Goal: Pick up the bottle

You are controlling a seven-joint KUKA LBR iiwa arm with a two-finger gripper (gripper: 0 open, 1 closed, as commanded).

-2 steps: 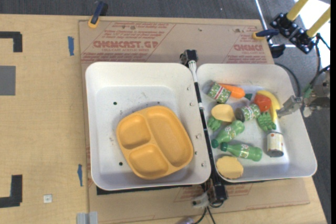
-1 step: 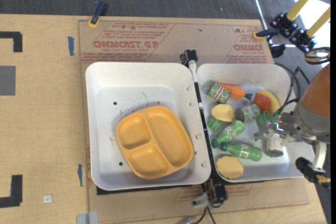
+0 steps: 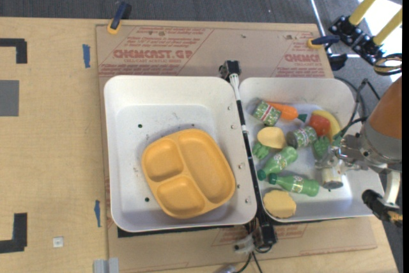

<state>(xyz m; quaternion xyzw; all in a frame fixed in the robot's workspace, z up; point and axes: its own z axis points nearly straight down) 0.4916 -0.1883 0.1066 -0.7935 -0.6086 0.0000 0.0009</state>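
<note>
I'm seeing the green bottle [image 3: 294, 184] lying flat, just left of the gripper [image 3: 330, 174]; whether its jaws are spread, I cannot tell.

I see the bottle [image 3: 295, 184] lying on its side in the right bin [image 3: 348, 96], toward that bin's near edge. It is green with a pale label around its middle and a yellowish cap end pointing left. Other green bottles lie just above it, nearer the bin's middle.
</note>
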